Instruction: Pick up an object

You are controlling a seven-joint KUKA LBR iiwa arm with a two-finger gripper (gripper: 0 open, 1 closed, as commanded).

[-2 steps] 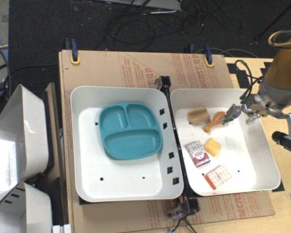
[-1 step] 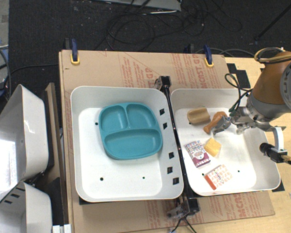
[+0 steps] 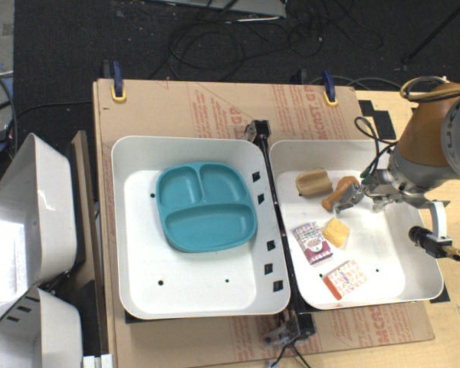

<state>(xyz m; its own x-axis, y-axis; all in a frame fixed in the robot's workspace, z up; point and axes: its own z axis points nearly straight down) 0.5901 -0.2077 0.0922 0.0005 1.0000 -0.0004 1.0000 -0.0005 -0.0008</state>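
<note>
Camera view: orange piece touching fingers.

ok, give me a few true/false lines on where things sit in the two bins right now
1. The blue divided plate lies in the left bin. True.
2. The brown sponge-like block lies in the left bin. False: it is in the right bin.
3. The end effector is at the orange piece in the right bin. True.
4. The yellow block rests on the plate. False: it lies on the right bin's floor, beside a small printed packet.
5. A red and white packet lies near the right bin's front edge. True.
</note>
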